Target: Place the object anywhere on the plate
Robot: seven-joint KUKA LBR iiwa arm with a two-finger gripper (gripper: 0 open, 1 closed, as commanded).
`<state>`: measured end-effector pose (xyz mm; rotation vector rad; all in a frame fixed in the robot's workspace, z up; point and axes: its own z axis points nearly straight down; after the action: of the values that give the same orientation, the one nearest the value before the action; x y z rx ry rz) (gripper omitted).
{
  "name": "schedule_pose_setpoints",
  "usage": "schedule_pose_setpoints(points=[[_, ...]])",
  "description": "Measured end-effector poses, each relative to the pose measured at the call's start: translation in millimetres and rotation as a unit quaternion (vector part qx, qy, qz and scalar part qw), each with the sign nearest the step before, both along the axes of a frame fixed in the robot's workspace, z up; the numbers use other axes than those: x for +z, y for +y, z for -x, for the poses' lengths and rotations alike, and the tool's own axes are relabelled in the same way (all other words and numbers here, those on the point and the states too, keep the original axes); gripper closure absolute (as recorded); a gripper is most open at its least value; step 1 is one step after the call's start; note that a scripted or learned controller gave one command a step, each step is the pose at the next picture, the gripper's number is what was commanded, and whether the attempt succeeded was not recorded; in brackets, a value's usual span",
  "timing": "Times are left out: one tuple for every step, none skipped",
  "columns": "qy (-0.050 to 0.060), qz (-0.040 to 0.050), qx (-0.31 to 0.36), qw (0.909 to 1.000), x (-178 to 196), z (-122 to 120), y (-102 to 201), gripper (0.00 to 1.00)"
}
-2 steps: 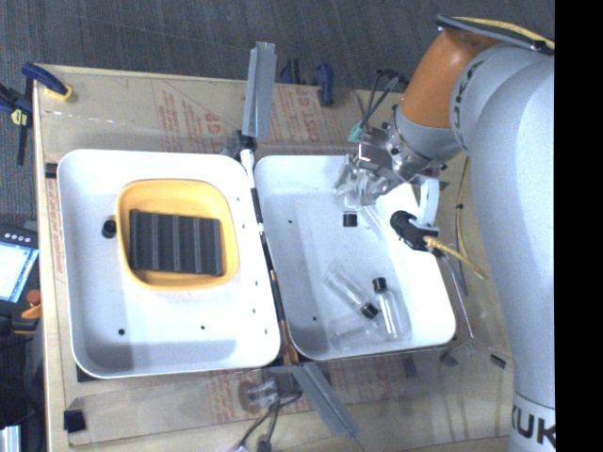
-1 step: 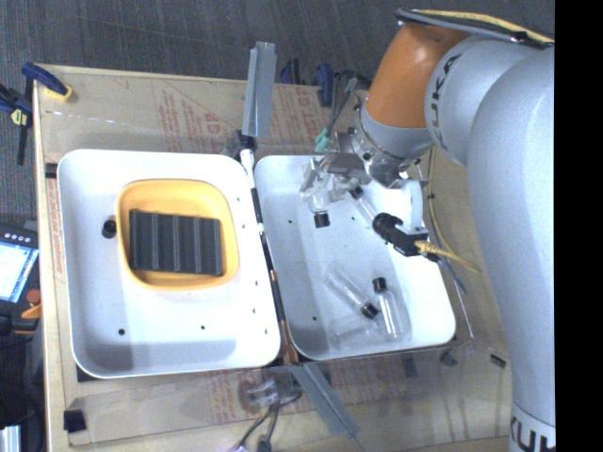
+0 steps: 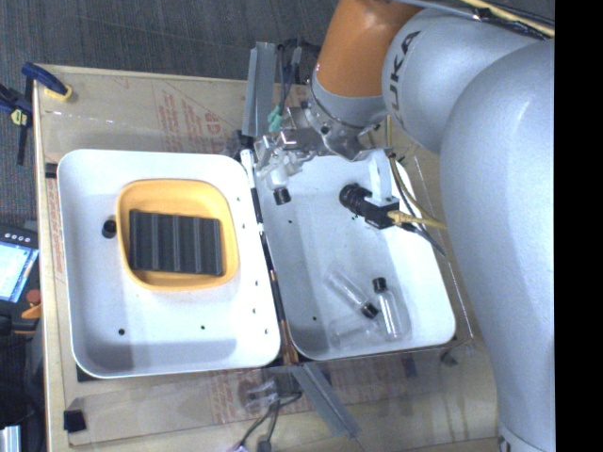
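Observation:
A yellow plate [image 3: 179,198] with a dark ridged centre lies in the left bin [image 3: 94,337]. In the right bin [image 3: 311,281], near its front right corner, lie clear plastic vials with black caps [image 3: 377,307]. My gripper [image 3: 277,169] hangs over the back left corner of the right bin, close to the wall between the bins. It is well away from the vials and just right of the plate. A small black piece [image 3: 281,196] shows right below the gripper; I cannot tell whether it is part of the gripper or a loose thing.
A small black object [image 3: 109,227] sits on the left bin's floor beside the plate's left edge. A black connector with a yellow cable [image 3: 366,205] hangs from the arm over the right bin. The large grey arm covers the right side.

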<state>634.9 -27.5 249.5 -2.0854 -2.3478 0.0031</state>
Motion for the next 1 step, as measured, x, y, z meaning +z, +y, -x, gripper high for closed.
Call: schedule_pose_setpoints(points=[[0.001, -0.0004, 0.086, 0.9963, -24.4, 22.8, -6.8, 1.0]])
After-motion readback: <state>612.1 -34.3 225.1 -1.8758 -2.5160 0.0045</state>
